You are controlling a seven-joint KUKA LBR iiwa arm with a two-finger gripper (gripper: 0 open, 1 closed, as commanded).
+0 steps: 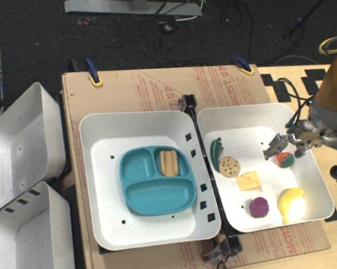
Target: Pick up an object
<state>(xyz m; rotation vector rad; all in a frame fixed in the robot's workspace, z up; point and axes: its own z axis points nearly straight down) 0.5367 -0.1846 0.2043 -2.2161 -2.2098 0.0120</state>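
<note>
Orange-and-green toy (285,159) lies near the right wall of the right bin (321,175), about midway between its far and near edges. My fingers (277,147) hang over that same spot, just on the toy's far-left side; one dark fingertip (271,151) points down toward the bin floor beside the toy. I cannot tell how far apart my fingers stand, nor whether they touch the toy.

Other contents, right bin: dark green curved piece (216,150) along the left wall; cookie (229,166) just beside it; yellow square block (249,181) toward the middle; purple ball (258,207) near the near edge; banana (290,202) in the near right corner, close to the ball but apart from it.

Left bin (100,187): teal divided tray (157,180) in the middle, a tan bread-like piece (169,162) in its far right compartment.

Both bins sit side by side on the cardboard-covered worktop (153,86).
</note>
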